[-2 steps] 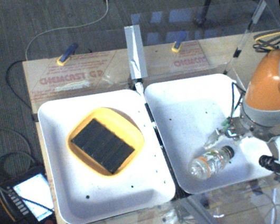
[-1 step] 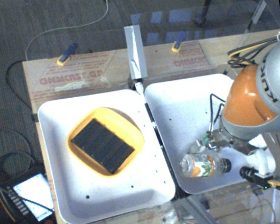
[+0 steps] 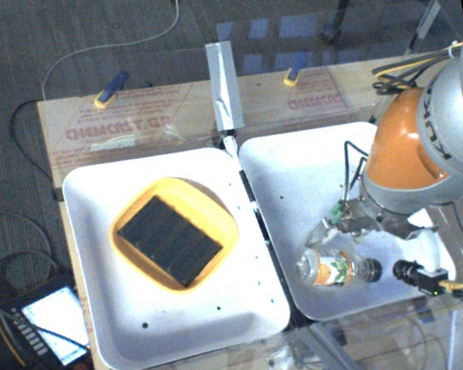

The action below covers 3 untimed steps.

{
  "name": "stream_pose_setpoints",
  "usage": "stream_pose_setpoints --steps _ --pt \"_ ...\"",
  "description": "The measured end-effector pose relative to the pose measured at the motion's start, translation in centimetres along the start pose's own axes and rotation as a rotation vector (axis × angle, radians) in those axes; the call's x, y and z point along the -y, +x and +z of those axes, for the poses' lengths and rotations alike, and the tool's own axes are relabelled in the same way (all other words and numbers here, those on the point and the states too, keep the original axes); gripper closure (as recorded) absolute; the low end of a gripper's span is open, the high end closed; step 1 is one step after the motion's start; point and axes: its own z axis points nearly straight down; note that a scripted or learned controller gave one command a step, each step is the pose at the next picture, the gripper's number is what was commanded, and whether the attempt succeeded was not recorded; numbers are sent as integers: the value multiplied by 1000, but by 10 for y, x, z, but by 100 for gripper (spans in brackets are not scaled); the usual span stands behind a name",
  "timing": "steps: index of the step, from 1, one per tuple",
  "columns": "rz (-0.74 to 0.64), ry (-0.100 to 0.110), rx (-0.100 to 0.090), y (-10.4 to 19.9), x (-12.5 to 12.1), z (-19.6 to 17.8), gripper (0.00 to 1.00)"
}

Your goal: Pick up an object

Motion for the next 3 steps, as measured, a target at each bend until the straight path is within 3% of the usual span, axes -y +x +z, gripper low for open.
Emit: stream_pose_setpoints --steps 1,2,3 --pt "-265 -22 5 -16 13 10 0" --pt "-38 -1 0 -44 19 -13 0" --pt "-65 -17 11 -23 24 11 0"
